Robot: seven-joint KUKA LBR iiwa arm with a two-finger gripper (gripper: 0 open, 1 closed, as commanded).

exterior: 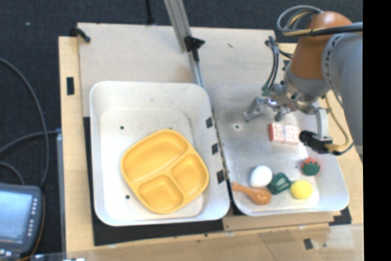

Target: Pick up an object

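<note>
Objects for picking lie in the right-hand of two white bins, while the left bin holds a yellow divided tray with three compartments. Moving right into the right bin, a brown spoon-like piece lies along the near edge, with a white ball just behind it. Next come a dark green item, a yellow ball and a small red and green piece. A red and white box sits farther back, apart from that cluster. The gripper hangs over the bin's back half, just behind the box, with nothing visibly between its parts; whether it is apart or together cannot be told. This looks like the approach step, before any grasp. The next move likely calls for lining up over one item, perhaps the nearby box, and descending.
</note>
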